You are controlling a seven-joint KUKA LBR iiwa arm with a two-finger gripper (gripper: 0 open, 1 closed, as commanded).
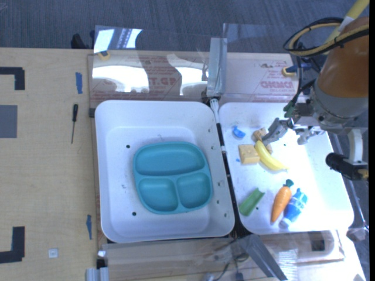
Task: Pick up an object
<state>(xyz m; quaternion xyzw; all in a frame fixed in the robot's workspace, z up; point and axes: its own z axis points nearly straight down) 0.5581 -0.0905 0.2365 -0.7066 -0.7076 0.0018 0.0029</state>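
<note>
- Camera view: a pale wooden bench (41,174) carried two shallow white plastic bins side by side, a clear panel standing behind them and dark carpet beyond.
- The left bin (111,127) held a teal three-compartment plastic tray (172,176), lying flat in the middle.
- The right bin (328,215) was the busy one: a small yellow toy banana (270,157), a tan square block like a cracker (248,154) just beside it, a tiny blue piece (238,133) above those, a green pod-shaped toy (252,201), an orange toy carrot with a green top (281,201) and a blue bottle-like toy (296,205) touching the carrot.
- The grey two-finger gripper (270,134) hung low over the banana's upper end, and whether its claw stood apart or together could not be told at that slant; nothing was visibly between the fingers.
- Judging by position, the banana looked the likely target: probably light, hollow, stiff plastic, smooth and curved, so apt to roll or squirt out.
- Best hold would be across its thick middle, jaws square to the curve, clear of the cracker block crowding its left side.
</note>
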